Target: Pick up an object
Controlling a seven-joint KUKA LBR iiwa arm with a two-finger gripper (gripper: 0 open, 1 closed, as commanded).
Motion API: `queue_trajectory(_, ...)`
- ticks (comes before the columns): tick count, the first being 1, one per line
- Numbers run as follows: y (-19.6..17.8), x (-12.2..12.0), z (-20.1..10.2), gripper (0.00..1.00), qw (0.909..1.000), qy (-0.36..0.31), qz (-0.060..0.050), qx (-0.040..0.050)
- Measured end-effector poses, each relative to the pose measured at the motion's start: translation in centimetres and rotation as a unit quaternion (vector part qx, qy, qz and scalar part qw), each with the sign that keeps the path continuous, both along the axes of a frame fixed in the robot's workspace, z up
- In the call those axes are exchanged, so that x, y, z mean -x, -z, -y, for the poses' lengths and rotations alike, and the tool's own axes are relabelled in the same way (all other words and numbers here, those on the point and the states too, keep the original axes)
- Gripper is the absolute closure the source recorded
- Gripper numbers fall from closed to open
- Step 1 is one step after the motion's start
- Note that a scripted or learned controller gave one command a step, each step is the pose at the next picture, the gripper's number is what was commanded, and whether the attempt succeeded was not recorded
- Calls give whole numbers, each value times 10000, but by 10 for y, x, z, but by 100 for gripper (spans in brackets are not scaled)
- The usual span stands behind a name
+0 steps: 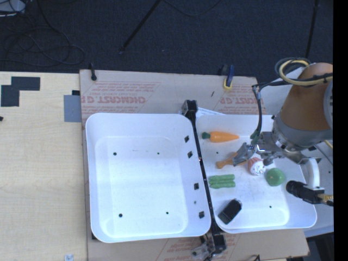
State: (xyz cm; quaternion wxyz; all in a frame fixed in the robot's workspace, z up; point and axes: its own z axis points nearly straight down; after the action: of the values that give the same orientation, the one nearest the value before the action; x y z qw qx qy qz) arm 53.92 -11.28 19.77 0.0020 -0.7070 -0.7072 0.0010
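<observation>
My gripper (246, 155) hangs low over the middle of the right bin (304, 222), reaching in from the right. A small orange-brown piece (224, 162) lies right at its tip, and whether it is gripped is unclear. An orange carrot (220, 137) lies toward the bin's far side. A green ridged piece (221, 181) rests near the divider. A black object (230, 211) sits at the front of the bin. A green ball (275, 176) and a white-and-red object (256, 167) lie just under the wrist.
The left bin (98, 145) adjoins the right one along a black divider (198, 162). Both stand on a cardboard sheet (136, 94) with clamps at its far edge. The arm's orange band (307, 105) rises over the right side.
</observation>
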Motion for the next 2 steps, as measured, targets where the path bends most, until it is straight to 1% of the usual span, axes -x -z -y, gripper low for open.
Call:
queue_trajectory(1, -34, -73, -31, 0, 10000, -25, 47, 7)
queue_trajectory(2, -75, -107, 20, 0, 10000, 4, 41, 18)
